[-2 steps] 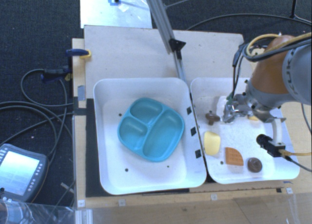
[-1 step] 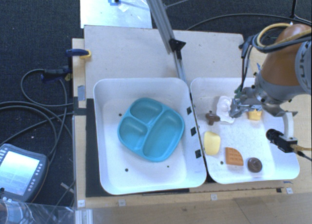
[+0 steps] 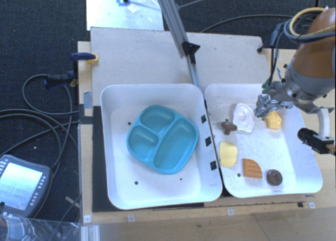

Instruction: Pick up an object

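The right bin (image 3: pixel 299 182) holds several small items: a white crumpled object (image 3: pixel 243 117), a small brown piece (image 3: pixel 228 127), a pale yellow block (image 3: pixel 228 154), an orange waffle-like square (image 3: pixel 252 168), a dark brown round piece (image 3: pixel 274 177) and a yellow lumpy item (image 3: pixel 273 121). My gripper (image 3: pixel 264 106) hangs low over the bin's upper part, between the white object and the yellow lumpy item, close to both. The arm's grey wrist and orange band rise to its right.
The left bin (image 3: pixel 113 129) holds a blue divided plate (image 3: pixel 163 138). A slanted metal pole (image 3: pixel 173 17) crosses above the bench toward the seam between the bins. Cables and a pendant lie on the floor at left.
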`<move>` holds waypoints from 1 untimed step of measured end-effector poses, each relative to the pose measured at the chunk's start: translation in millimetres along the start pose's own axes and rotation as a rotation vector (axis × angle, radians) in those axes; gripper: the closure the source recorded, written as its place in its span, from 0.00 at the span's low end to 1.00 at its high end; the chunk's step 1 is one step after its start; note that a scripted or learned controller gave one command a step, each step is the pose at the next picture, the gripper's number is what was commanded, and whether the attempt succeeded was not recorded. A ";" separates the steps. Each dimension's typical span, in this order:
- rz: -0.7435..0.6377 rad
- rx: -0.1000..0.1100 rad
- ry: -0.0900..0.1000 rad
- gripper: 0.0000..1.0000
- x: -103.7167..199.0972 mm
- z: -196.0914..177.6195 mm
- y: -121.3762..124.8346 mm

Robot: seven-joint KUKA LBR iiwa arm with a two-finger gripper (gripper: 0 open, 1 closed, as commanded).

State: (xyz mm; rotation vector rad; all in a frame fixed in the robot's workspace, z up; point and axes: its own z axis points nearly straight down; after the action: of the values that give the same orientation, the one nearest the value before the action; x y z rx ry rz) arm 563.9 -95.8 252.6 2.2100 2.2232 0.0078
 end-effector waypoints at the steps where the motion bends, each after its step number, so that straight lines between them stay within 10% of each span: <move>1: -0.005 0.005 0.003 1.00 47.4 -1.9 3.6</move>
State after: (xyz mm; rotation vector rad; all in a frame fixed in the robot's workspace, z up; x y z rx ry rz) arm 567.1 -48.4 254.5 2.2085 2.2328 0.0053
